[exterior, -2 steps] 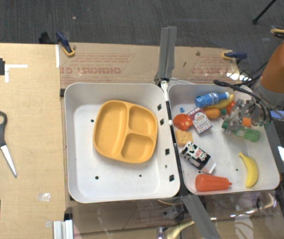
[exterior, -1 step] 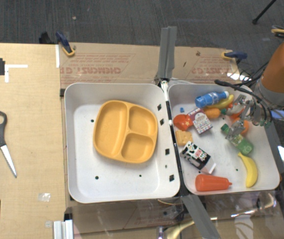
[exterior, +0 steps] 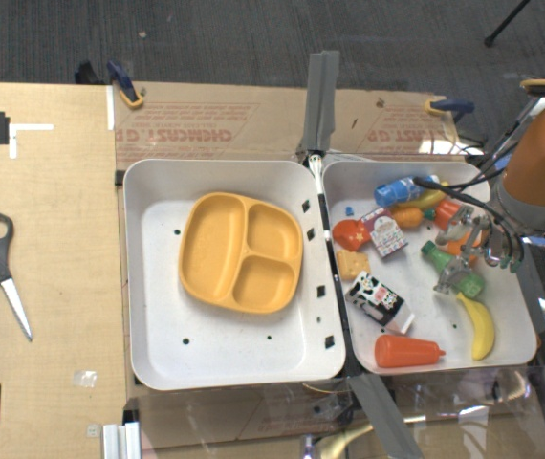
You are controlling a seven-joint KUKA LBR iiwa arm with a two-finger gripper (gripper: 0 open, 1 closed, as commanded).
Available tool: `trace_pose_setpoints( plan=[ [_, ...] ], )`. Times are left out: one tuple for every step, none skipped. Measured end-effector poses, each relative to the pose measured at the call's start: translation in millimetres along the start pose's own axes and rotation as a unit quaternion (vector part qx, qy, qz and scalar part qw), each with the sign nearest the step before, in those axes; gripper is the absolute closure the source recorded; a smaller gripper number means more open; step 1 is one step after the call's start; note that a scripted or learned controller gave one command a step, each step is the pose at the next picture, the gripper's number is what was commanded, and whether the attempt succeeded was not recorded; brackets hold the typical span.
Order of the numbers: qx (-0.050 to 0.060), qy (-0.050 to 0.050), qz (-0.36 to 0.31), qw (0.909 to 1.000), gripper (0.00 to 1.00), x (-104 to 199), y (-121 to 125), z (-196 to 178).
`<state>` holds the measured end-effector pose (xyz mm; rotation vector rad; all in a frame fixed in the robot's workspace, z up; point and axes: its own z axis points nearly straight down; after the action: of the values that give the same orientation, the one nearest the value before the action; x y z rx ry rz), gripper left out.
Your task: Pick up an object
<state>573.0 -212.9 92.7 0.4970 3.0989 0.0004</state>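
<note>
Far left on the desk (exterior: 53, 256), a pair of scissors (exterior: 0, 261) lies with grey handles and blades pointing toward the lower right; a round item beside it is cut off by the frame edge. The left bin (exterior: 143, 285) holds a yellow divided plate (exterior: 239, 251), three compartments, sitting a little above the bin's centre. A grey strip (exterior: 320, 103) runs up from the seam between the bins.

The right bin (exterior: 425, 314) is crowded. Near its left wall lie a red round piece (exterior: 351, 234), a tan block (exterior: 353, 262) and a black-and-white carton (exterior: 378, 297). An orange carrot-like piece (exterior: 408, 352) rests along the lower wall. Toward the top sit a patterned packet (exterior: 387, 234) and a blue bottle (exterior: 399, 191), packed among orange and yellow items too tangled to tell apart. A yellow banana (exterior: 480, 325) lies at the lower right.

The end effector (exterior: 464, 251) hangs over a green toy (exterior: 454, 268) in the right part of this bin, partly hiding it. Whether its fingers are released or clenched I cannot tell; metal parts and clutter blur together there. The arm's orange band (exterior: 540, 156) is cut off at the right.
</note>
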Motion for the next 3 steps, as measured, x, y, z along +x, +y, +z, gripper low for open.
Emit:
trace_pose_setpoints(
  plan=[
    [0.000,-0.003,-0.002,1.0000,1.00,-1.7,0.9,-10.8],
    [-0.001,-0.003,-0.003,1.0000,0.00,-1.6,2.6,-10.8],
    [-0.001,-0.004,-0.003,1.0000,1.00,-2.7,4.0,-20.7]
  ],
)
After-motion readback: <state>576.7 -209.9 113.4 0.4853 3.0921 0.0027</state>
